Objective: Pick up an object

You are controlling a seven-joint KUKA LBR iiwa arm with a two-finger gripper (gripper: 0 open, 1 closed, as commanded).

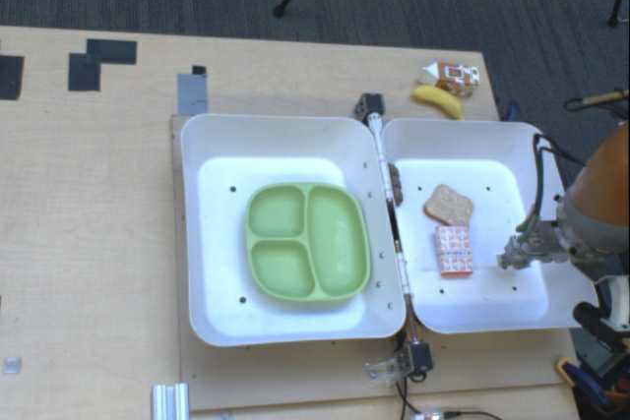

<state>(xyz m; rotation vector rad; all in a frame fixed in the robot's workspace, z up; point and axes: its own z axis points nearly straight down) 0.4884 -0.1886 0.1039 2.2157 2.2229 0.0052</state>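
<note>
In the right bin (492,305), a tan slice of toy bread (449,205) lies near the middle. Just below it sits a small red-and-white patterned block (453,249). My gripper (514,257) hangs low over the bin's right side, a short way right of the block and apart from it. Nothing is visibly held. The arm's grey wrist and orange band (602,197) reach in from the right edge.
The left bin (212,241) holds a green divided plate (307,242). A small brown item (394,184) rests at the divider between the bins. Behind the right bin, a toy banana (438,100) and a small carton (454,74) lie on the bench.
</note>
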